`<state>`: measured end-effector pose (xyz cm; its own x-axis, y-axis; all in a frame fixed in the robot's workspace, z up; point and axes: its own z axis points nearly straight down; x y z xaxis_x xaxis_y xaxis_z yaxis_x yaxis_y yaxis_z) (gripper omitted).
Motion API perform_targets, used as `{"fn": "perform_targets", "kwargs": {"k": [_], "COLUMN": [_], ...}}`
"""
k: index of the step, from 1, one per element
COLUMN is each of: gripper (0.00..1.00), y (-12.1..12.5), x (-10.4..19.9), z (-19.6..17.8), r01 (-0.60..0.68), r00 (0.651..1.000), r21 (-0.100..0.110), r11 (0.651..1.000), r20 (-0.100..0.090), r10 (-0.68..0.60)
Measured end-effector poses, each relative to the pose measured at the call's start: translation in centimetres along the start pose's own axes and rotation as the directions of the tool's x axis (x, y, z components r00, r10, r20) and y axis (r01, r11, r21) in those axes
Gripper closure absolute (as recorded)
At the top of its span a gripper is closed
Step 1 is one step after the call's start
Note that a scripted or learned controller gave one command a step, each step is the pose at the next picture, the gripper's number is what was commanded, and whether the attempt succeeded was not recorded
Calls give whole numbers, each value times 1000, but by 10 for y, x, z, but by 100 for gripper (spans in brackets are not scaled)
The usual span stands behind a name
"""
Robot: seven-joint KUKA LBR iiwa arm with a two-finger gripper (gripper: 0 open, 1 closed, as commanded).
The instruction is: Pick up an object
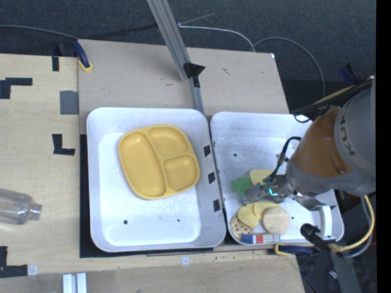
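Two shallow white bins sat side by side on the tan bench point(153, 78). The left bin point(104, 224) held one yellow plastic plate with three compartments point(160, 161), lying flat near its centre. The right bin point(244, 127) held a cluster at its near side: a small green piece point(240, 185), pale yellow rounded pieces point(249, 214), a tan round disc point(276, 220), a perforated round item point(239, 228), and a flat red, white and blue object point(259, 238) along the rim. The grey arm point(360, 145) with its orange band reached in; the gripper point(264, 191) was low over that cluster, its closure not discernible. A clear plastic bottle point(17, 206) lay on the bench, well left of the bins.
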<state>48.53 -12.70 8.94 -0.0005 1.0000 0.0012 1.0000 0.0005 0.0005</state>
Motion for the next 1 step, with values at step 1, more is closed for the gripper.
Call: {"fn": "perform_targets", "kwargs": {"k": [1], "gripper": [0], "y": [14], "x": [3], "z": [0], "r01": [1], "r00": [1000], "r21": [1], "r11": [1000], "r20": [1], "r10": [-1]}}
